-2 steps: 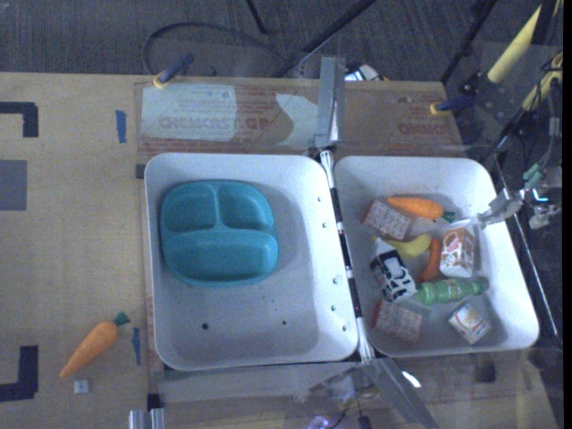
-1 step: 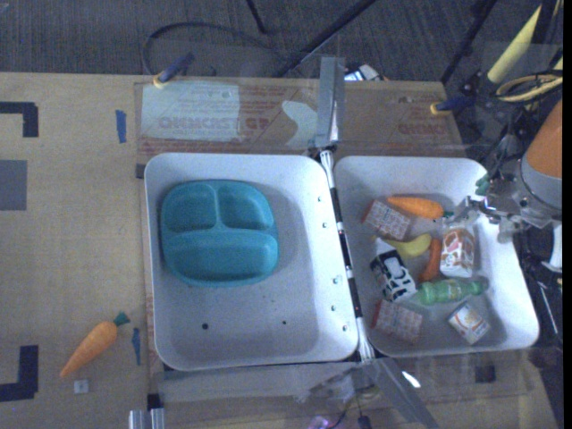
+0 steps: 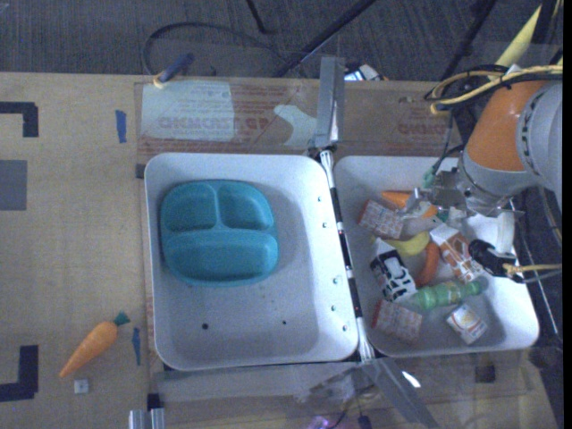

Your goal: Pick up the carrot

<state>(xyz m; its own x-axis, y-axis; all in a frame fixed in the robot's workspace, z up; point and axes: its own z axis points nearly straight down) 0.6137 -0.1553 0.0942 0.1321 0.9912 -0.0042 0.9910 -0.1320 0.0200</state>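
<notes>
A grey arm [image 3: 527,141] with an orange band reaches in from the right over the right bin [image 3: 523,324], its gripper [image 3: 444,199] low among the clutter at the bin's upper middle. Whether the gripper is clenched or released cannot be told from this angle; nothing can be seen grasped.

The right bin holds a jumble: an orange piece [image 3: 396,199] just left of the gripper, a yellow item [image 3: 413,243] below it, a slim orange-red piece [image 3: 430,263] near the centre, a green bottle [image 3: 447,294] lying on its side, a black-and-white toy [image 3: 393,275], and several small packets [image 3: 398,320] scattered around.

The left bin [image 3: 304,329] carries a teal divided plate [image 3: 218,231] in its upper left part, upside up, with three compartments.

A carrot [image 3: 89,348] with a green top lies on the wooden bench [image 3: 71,239] outside both bins, near the lower left corner of the left bin, well apart from the gripper. It lies tilted, green end up and to the right.

Blue tape marks [image 3: 121,125] and black corner marks [image 3: 20,119] dot the bench. Cables [image 3: 474,83] loop above the arm.
</notes>
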